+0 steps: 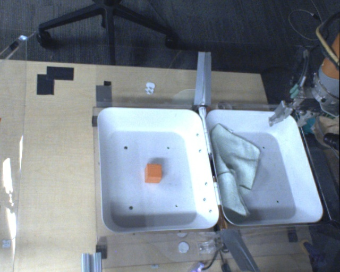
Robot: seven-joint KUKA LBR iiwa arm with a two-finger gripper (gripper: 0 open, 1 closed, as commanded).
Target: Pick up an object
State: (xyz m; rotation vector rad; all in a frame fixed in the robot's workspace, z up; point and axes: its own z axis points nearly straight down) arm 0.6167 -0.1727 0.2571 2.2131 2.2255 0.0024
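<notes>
Orange cube (153,173), one, left bin (114,127); one grey cloth (234,164), right bin (297,210); fingers' (280,114) spread unclear.

The wooden bench (53,159) carries two white bins, the left bin (106,175) touching the right bin (311,196). Black tape patches (53,78) sit on the bench beyond the left bin. A chair base (109,16) stands on dark carpet beyond the bench.
</notes>
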